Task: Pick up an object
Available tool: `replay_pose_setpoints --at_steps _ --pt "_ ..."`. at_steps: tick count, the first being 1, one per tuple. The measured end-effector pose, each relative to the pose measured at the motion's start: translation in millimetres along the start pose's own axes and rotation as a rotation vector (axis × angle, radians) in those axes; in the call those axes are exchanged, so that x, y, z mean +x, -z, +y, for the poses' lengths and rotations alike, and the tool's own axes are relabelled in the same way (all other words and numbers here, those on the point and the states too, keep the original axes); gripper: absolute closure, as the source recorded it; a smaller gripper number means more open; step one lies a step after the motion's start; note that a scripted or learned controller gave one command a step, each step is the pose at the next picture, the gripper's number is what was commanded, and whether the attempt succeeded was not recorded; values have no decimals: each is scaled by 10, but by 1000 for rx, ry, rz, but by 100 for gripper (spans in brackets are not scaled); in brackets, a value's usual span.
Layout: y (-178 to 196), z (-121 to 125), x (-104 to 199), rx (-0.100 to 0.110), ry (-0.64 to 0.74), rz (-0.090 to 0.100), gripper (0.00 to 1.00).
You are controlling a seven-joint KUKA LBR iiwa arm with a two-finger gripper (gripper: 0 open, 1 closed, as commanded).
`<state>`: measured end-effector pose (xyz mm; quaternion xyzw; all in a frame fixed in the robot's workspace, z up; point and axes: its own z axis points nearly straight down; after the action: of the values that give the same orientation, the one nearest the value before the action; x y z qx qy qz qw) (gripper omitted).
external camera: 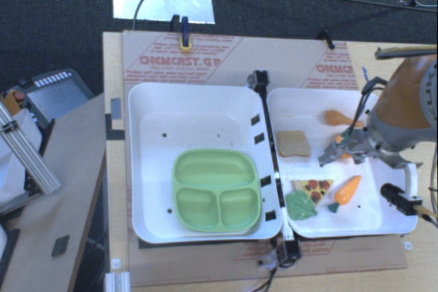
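1. Two white bins [205,96] share the bench.
2. Gripper [337,152], its opening impossible to tell, hovers in the right bin.
3. Toy carrot [347,189] lies just below it, angled diagonally.

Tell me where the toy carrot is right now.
The toy carrot lies in the right-hand bin, toward its near edge, just right of the pizza slice and the green leaf, below the gripper.

green tray [217,189], orange carrot [347,189], white bins [198,106]
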<state>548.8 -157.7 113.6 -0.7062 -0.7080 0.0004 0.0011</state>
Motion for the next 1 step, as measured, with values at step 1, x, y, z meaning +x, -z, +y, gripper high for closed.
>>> replay_pose_setpoints --at_steps 1 --pt "-306 2 4 -1 -1 0 0"
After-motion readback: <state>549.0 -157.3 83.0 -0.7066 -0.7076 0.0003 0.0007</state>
